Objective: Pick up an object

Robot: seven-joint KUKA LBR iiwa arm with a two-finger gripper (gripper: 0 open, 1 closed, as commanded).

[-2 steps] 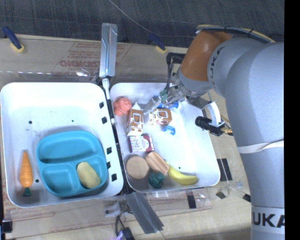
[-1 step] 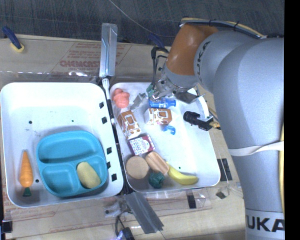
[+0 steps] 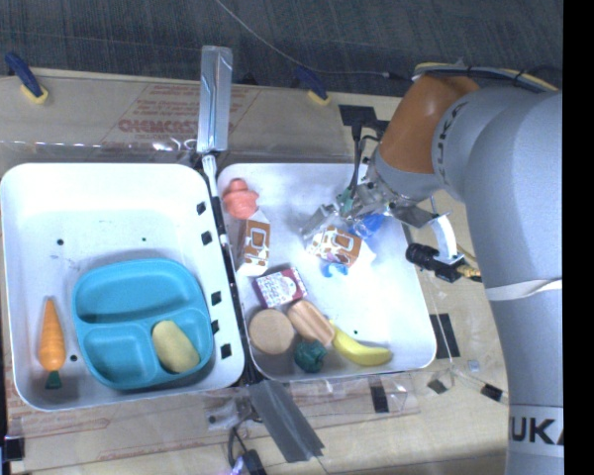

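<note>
Fingers (image 3: 348, 206) sit low over the right bin (image 3: 406, 310), near its far right corner, touching a crinkled snack packet (image 3: 337, 245) — whether they are parted or closed on it cannot be told. Banana (image 3: 361, 348) lies along the near edge; a blue tray (image 3: 134, 320) fills the left bin (image 3: 30, 206).

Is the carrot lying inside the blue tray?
No, the carrot lies on the left bin's white floor, just outside the left edge of the blue tray.
</note>
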